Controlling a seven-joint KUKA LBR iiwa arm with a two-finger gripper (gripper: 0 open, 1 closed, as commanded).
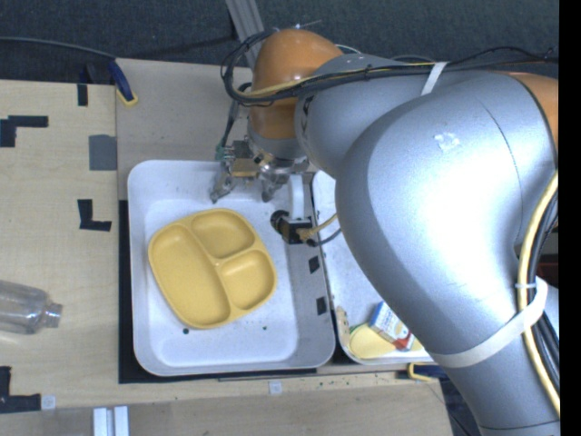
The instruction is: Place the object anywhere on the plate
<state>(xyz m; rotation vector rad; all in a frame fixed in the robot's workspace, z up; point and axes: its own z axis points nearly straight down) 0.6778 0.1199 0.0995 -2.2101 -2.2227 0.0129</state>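
Observation:
A yellow plate [211,267] with three compartments lies tilted in the left white bin [162,351]. My gripper [244,190] hangs over the far part of that bin, just beyond the plate's far rim. It is open, its two grey fingers [221,187] stand apart, and only white bin floor shows between them. In the right bin [349,280], at its near end, lie a yellow rounded object [370,341] and a small white, blue and red carton [393,325], both partly hidden by my arm.
The big grey arm covers most of the right bin. A clear plastic bottle [25,307] lies on the wooden bench at the left edge. A grey divider [309,298] runs between the two bins.

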